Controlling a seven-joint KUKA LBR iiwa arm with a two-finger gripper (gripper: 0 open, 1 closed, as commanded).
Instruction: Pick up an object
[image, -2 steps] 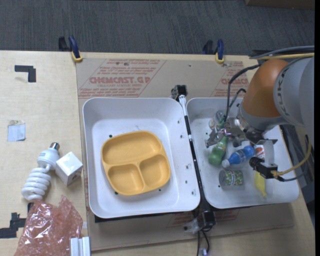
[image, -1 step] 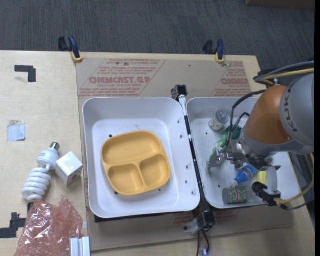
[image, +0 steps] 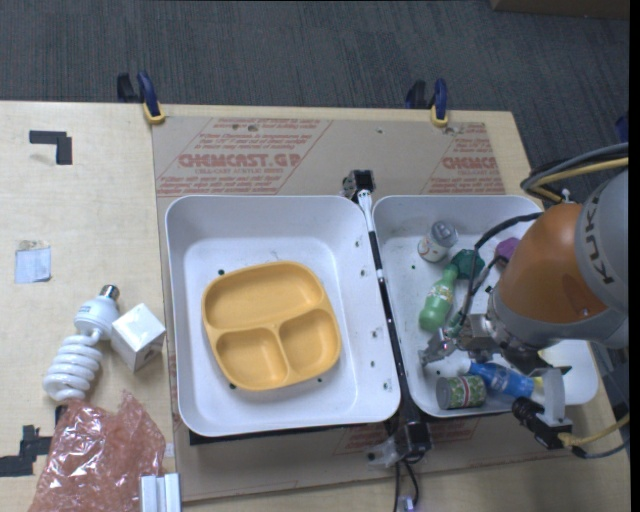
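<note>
Yellow divided plate (image: 270, 325) fills the left bin (image: 190, 225); the right bin (image: 400, 215) holds the green bottle (image: 437, 303). The gripper (image: 440, 348) sits just below it, grip unreadable. Centre squarely over the bottle before closing.

The arm (image: 590, 270) is grey, with a broad, rounded orange band (image: 545, 265) above the wrist and part of dark lettering showing on the grey shell at the right. Black and yellow cables (image: 570, 170) loop over its far side. The end effector (image: 445, 345) is grey metal with thin wires.
</note>
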